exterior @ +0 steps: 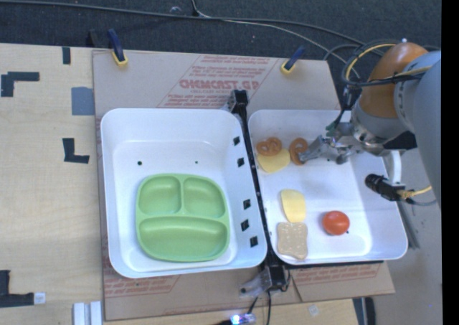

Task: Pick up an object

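Setting: robotics lab | Evidence: white bins on clamped cardboard sheet beneath hand | black tape marks on desk, far left of hand | cables beyond

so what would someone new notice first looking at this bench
Probably the light green plastic divided tray lying flat in the left white bin, the largest patch of colour. Next, the small toy foods in the right white bin: a round red tomato toward the near side, and a brown pretzel at the far left. The grey arm's hand hovers beside that pretzel.
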{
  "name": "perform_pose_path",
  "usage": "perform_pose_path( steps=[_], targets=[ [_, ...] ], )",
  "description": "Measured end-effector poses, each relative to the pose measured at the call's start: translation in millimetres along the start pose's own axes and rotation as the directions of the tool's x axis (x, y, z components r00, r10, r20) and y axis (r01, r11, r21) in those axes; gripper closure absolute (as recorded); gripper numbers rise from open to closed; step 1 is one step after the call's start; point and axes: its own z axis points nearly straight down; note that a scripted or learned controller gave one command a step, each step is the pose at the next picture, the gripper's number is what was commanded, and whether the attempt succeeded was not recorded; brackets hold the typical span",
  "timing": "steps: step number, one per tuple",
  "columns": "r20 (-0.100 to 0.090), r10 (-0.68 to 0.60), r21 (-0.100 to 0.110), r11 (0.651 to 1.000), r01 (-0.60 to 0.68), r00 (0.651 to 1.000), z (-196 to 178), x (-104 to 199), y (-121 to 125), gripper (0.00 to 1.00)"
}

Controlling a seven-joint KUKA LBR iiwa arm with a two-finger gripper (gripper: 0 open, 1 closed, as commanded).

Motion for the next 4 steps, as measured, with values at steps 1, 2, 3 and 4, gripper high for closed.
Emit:
perform_pose_path(
  steps=[1, 2, 3, 4],
  targets=[
    [0.001, 0.000, -0.006, 1.000, 0.000, 1.000, -4, 0, 3, 0.00],
    [0.001, -0.002, -0.011, 1.000, 0.002, 1.000, -15, 2, 4, 1.00],
    [0.000, -0.001, -0.002, 1.000, 0.001, 1.000, -58, 5, 5, 1.00],
    [0.001, 0.000, -0.004, 1.000, 0.000, 1.000, -121, 1, 8, 1.00]
  ],
)
